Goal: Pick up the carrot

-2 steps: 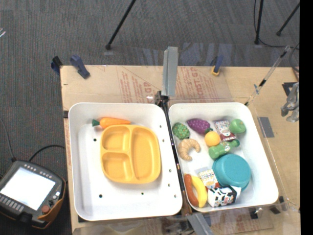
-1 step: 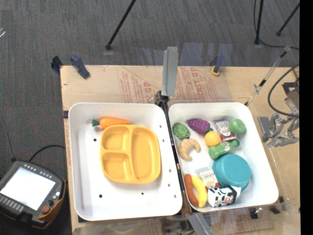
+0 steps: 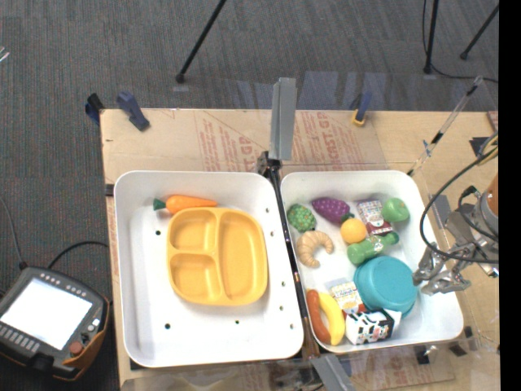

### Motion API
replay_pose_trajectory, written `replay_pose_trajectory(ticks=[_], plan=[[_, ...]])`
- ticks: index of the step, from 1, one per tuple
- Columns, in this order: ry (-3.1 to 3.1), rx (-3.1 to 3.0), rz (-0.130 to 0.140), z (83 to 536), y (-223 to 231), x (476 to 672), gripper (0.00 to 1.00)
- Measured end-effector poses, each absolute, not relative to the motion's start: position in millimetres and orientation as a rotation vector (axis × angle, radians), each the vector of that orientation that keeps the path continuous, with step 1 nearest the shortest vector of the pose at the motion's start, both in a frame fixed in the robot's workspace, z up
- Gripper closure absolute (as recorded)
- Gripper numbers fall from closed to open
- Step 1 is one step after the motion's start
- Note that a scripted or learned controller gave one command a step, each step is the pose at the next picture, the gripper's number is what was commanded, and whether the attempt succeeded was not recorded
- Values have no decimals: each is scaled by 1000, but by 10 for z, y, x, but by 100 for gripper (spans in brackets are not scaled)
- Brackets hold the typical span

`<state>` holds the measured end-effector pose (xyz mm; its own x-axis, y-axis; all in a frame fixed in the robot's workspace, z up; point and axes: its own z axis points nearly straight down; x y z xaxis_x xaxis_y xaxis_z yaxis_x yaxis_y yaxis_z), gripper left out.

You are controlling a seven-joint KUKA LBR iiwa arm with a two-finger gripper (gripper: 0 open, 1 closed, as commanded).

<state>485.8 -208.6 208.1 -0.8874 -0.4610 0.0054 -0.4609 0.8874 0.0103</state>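
The carrot (image 3: 190, 204), orange with a green top, lies in the left bin (image 3: 134, 300) near its far edge, just beyond the yellow divided plate (image 3: 217, 255). My gripper (image 3: 438, 281) hangs low at the right side of the right bin (image 3: 444, 320), beside the teal bowl (image 3: 385, 284). It is far to the right of the carrot, with the whole plate and the bins' shared wall between them. Nothing of the carrot is near it.
The right bin holds several toy foods: purple grapes (image 3: 331, 209), a croissant (image 3: 312, 247), an orange (image 3: 352, 230), a green apple (image 3: 396, 210), a banana (image 3: 330, 316), a milk carton (image 3: 370, 326). A tablet (image 3: 45, 316) lies on the floor at left.
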Motion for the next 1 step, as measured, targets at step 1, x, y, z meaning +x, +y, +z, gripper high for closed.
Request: replay_pose_trajectory(ticks=[1], plan=[[-3023, 904, 11, 4036, -2092, 5341, 100]])
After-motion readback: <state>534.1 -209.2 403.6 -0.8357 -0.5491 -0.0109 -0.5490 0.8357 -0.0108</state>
